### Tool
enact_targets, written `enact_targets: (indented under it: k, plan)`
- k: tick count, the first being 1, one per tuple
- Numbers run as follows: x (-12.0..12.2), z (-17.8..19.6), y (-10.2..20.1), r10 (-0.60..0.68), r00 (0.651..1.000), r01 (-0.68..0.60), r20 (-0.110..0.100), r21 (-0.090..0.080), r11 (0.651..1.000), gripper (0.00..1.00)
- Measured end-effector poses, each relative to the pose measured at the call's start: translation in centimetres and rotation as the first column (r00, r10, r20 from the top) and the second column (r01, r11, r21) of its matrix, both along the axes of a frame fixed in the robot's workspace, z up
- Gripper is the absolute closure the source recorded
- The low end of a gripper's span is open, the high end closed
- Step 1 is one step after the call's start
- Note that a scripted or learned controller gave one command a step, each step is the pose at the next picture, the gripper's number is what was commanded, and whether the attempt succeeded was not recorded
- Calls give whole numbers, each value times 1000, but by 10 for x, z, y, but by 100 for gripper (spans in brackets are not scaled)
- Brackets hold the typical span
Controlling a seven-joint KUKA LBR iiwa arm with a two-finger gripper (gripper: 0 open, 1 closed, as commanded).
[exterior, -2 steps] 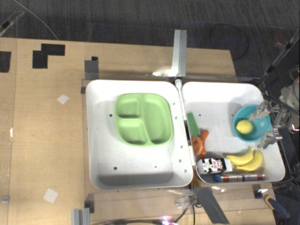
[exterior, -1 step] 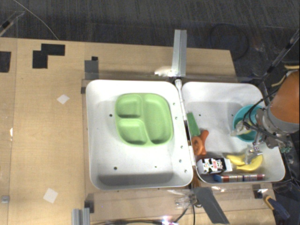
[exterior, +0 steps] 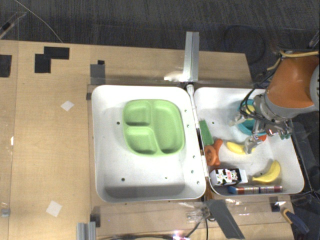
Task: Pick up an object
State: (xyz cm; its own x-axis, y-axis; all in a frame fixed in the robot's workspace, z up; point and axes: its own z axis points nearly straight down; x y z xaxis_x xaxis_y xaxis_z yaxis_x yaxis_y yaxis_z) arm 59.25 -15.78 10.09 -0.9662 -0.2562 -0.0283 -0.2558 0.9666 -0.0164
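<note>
The grey robot arm's gripper (exterior: 254, 143) is hanging over the right white bin (exterior: 295, 156). It is touching a small yellow banana (exterior: 235, 147). I cannot tell what the gripper is holding.

Green tray (exterior: 152, 126), yellow bananas (exterior: 268, 172).

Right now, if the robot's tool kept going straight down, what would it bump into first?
Probably the banana lying just beneath the tool in the right bin. A teal thing sits close beside it. From above at a slant, depth is hard to judge, so the tool might land on the bin floor beside the banana instead.
</note>
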Motion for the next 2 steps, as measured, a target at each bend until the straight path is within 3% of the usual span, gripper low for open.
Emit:
enact_targets:
  k: [1,2]
  plan:
    - [58,-11,12,80,997,-80,-16,6,997,0]
    - [9,-12,13,21,1000,-21,-19,8,1000,0]
